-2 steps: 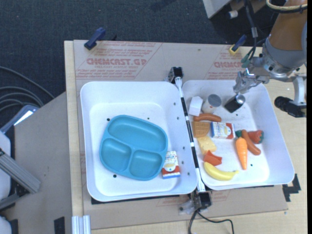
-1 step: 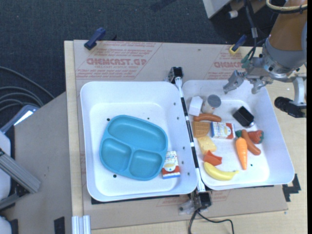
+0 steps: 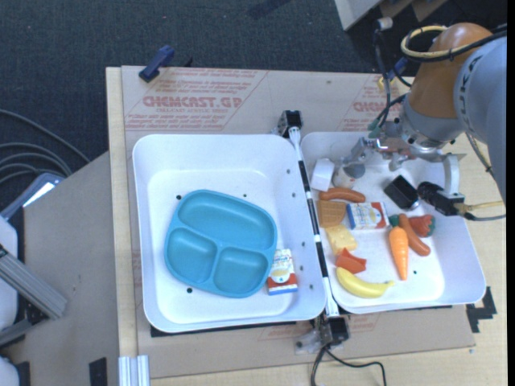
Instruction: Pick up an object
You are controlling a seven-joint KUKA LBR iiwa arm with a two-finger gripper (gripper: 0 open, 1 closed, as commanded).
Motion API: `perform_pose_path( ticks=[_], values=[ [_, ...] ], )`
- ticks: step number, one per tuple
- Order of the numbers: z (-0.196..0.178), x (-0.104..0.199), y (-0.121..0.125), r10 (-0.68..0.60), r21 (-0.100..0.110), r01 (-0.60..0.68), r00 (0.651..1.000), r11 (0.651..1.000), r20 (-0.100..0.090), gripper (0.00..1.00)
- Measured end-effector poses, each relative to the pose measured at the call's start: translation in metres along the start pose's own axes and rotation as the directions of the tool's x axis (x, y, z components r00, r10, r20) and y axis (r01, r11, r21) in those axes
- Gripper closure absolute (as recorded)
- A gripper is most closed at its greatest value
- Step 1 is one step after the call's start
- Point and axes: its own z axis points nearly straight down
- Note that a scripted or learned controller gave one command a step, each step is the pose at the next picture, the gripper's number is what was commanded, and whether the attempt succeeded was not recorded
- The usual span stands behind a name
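One gripper [image 3: 364, 156] hangs over the far edge of the right bin [image 3: 452, 285] — open or closed cannot be told — a carrot [image 3: 399, 252] lies mid-bin.

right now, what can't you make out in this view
Camera view:
- carton by the blue tray: print too small to read
- white thing in the right bin: too small to name
- red things beside the carrot: overlapping, unclear
- arm: cut off at the right edge
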Motion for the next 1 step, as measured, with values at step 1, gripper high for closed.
perform_pose_path(
  ticks=[1],
  values=[
    [0.0011,0.0004,-0.0029,-0.001,0.003,0.001,1.000,1.000,-0.001,0.00]
  ],
)
